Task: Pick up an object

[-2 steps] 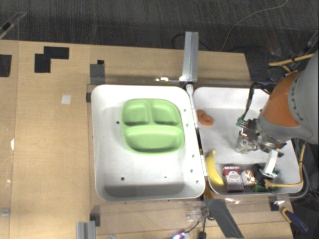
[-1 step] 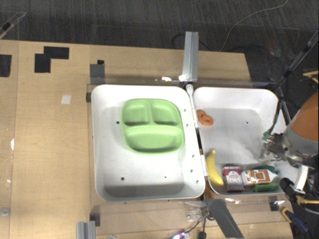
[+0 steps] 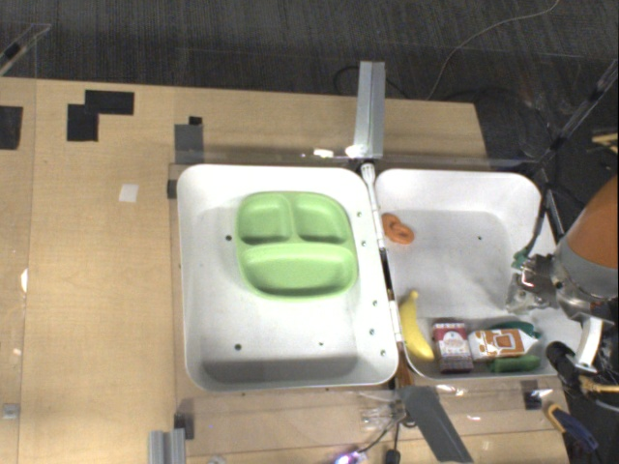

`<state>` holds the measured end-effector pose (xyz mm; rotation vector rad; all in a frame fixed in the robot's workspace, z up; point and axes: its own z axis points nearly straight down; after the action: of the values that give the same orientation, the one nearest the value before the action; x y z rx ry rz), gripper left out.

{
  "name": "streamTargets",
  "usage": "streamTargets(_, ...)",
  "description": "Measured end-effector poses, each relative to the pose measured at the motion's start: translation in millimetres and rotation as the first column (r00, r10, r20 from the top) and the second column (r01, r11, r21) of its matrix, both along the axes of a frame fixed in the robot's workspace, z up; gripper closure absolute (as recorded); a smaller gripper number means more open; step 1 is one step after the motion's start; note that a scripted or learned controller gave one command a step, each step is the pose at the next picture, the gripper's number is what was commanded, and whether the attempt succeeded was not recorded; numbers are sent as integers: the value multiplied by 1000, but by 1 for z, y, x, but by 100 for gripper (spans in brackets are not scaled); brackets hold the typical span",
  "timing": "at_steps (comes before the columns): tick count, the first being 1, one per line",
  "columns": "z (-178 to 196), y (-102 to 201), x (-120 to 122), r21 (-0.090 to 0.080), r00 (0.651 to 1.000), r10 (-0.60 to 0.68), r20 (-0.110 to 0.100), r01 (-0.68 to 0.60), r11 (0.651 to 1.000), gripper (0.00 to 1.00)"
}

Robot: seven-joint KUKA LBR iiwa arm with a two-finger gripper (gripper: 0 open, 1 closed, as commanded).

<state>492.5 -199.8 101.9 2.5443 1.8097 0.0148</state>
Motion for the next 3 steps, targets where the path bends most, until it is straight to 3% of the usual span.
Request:
streamTargets(1,-7,69,33,11,982,-188,-19,188,982,100)
streamTargets(2,-7,69,33,11,982,-187,-19,188,982,0)
streamTargets(3,3,70,34,11,984,-178,-18,179,984,100)
